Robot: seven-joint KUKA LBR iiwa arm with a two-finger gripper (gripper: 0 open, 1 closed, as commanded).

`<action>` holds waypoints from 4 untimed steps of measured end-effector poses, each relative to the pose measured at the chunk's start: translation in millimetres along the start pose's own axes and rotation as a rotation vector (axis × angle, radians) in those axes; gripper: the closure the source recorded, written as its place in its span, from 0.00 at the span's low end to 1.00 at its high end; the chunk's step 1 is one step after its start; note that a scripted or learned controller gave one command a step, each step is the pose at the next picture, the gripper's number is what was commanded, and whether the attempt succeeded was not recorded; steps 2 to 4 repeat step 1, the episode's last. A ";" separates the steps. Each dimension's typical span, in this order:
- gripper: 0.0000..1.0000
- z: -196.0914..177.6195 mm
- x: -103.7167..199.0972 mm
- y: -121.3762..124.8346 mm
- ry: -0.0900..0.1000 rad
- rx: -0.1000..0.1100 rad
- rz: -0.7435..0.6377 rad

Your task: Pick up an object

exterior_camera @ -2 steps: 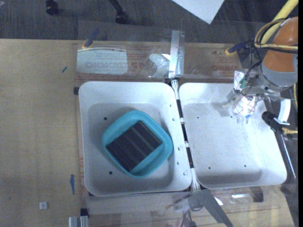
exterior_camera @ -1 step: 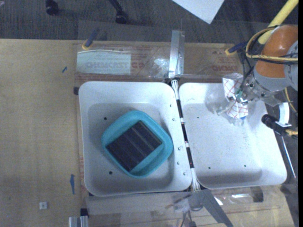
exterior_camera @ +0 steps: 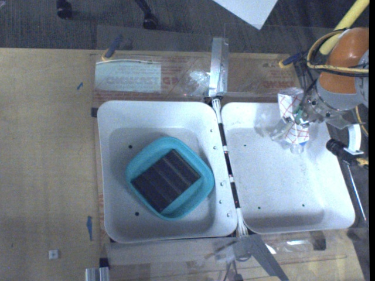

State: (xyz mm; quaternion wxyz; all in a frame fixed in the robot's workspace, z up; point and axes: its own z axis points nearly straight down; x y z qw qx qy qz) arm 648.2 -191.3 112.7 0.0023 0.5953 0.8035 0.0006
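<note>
Plywood bench (exterior_camera: 41,157) carries two shallow white bins side by side, and in the left bin (exterior_camera: 111,122) a teal square container (exterior_camera: 202,177) with a dark ribbed insert lies flat and untouched. Over in the right bin (exterior_camera: 293,204), near its far edge, the gripper (exterior_camera: 296,122) hangs amid a crumpled clear wrapper with red-checked print (exterior_camera: 299,134). Whether it is clenched on that wrapper or loose I cannot tell, so to my eye the pick is at best under way, with nothing plainly lifted clear yet.
</note>
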 end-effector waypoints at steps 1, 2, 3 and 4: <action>1.00 -73.3 57.5 1.3 0.001 0.002 0.037; 1.00 -73.3 57.5 1.3 0.001 0.002 0.037; 1.00 -73.3 57.5 1.3 0.001 0.002 0.037; 1.00 -73.3 57.5 1.3 0.001 0.002 0.037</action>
